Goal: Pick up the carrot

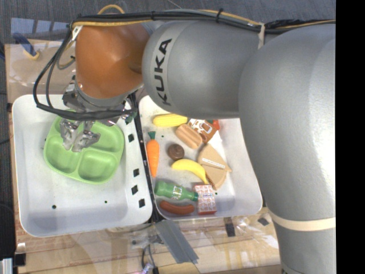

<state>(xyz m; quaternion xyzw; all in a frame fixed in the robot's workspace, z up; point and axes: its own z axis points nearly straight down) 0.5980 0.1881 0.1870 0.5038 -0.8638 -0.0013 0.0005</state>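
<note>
One carrot, likely light, stiff, smooth plastic; best pinched across thick middle. Gripper over green plate, holding nothing, jaw opening unclear.

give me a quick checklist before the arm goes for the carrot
1. Carrot in sight and unobstructed: ok; it lies in the right bin against its left wall, green top pointing away from the camera.
2. End effector over the carrot: not ok; it sits over the green tray in the left bin.
3. End effector free of any load: ok; nothing shows between its fingers.
4. Room beside the carrot: cannot tell; the wall is tight on its left, and a brown round piece lies just to its right.
5. Divider to cross: ok; nothing rests on it.
</note>
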